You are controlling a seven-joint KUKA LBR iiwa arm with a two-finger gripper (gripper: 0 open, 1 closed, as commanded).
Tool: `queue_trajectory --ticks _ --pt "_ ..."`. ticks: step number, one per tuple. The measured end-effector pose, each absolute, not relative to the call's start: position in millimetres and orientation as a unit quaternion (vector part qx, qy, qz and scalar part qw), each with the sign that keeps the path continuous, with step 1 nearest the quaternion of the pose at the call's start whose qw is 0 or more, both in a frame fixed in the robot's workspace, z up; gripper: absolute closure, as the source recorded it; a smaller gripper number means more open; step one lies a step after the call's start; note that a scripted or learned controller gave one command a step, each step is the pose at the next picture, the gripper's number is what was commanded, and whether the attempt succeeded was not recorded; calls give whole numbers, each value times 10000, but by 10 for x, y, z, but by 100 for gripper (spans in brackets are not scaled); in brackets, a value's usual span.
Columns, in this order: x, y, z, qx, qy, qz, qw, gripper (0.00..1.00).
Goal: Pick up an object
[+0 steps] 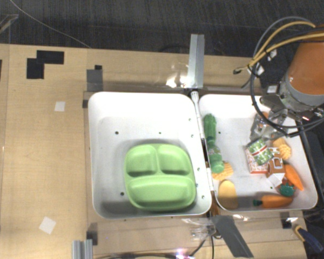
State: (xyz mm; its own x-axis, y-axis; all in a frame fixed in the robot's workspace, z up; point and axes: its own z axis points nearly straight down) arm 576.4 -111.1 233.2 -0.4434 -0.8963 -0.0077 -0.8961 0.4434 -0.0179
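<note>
My gripper (261, 129) hangs over the right bin (235, 112), under the orange band of the arm (311, 69). Just below it lies a small red, white and green carton (258, 156). I cannot tell whether the gripper touches it. Around the carton lie a brown block (276, 167), a yellow piece (283, 147), two carrots (292, 177) (275, 201), a yellowish fruit (227, 189) and a corn cob (223, 169). A long green vegetable (209, 128) lies along the bin's left wall.
The left bin (110, 117) holds a green divided tray (159, 176) towards its front. A metal post (196, 61) stands behind the wall between the bins. Cables (270, 39) loop above the arm at the right.
</note>
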Motion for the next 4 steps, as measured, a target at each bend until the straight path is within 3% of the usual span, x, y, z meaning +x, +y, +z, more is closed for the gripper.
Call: queue_trajectory --ticks 1,2,3,4 --pt "6451 -1909 2345 -5084 8611 -22 37 100" --pt "6490 -1855 2498 -5099 8602 -44 103 100" --pt "6512 -2047 2620 -6836 7298 -29 43 100" --pt "6564 -2040 2039 -7626 6469 -9 34 100"
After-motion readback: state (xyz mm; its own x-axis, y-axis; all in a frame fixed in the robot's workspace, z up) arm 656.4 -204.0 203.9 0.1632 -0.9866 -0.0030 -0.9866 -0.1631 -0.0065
